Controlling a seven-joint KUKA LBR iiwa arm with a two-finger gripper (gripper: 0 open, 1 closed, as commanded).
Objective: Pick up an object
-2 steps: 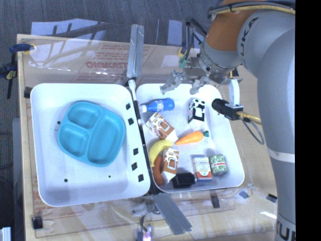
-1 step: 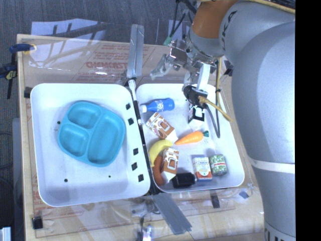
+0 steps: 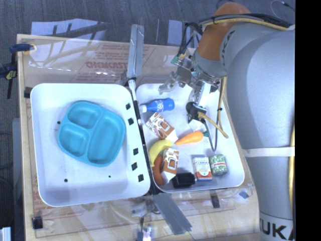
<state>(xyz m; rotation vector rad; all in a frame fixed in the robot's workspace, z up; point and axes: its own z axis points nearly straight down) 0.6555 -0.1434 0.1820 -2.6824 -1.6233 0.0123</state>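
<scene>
Tool [image 3: 184, 83] over right bin [image 3: 231, 152], grip unreadable; one bottle [image 3: 158, 105]; one carrot [image 3: 190, 138]; one blue tray [image 3: 92, 133]

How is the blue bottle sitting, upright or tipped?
Tipped: the bottle lies on its side in the right bin, cap pointing left.

Blue bottle [image 3: 157, 105], carrot [image 3: 189, 138], banana [image 3: 159, 148] and small cartons [image 3: 202, 167] loose in the right bin [image 3: 231, 152]

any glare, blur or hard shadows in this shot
Camera view: pale glare streaks on the clear sheet behind the bins. The left bin is bright and evenly lit, not blown out. The blue tray has crisp edges, and shadows around it are soft and faint. Print on the red-and-green carton is too soft to read.
</scene>
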